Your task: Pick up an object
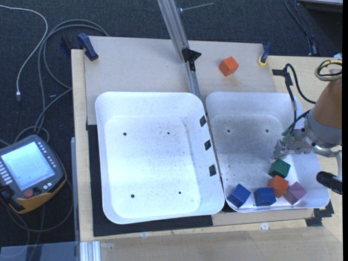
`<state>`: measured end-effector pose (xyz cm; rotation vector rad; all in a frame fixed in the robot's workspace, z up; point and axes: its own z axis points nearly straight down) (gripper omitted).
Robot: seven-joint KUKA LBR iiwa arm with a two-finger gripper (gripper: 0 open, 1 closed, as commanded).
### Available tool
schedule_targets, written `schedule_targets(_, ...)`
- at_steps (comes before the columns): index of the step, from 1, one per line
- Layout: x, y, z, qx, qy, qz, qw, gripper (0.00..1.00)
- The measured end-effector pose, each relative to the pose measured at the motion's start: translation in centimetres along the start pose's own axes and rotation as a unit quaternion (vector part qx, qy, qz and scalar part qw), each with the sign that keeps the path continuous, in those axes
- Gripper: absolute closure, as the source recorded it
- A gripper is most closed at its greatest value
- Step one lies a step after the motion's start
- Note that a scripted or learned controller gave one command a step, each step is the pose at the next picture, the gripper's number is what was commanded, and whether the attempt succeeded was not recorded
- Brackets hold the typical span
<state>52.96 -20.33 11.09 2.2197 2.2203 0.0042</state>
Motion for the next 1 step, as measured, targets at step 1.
schedule_targets(1,0.0,-0.03,0.07,0.0,0.0,0.0,1.0,0.0)
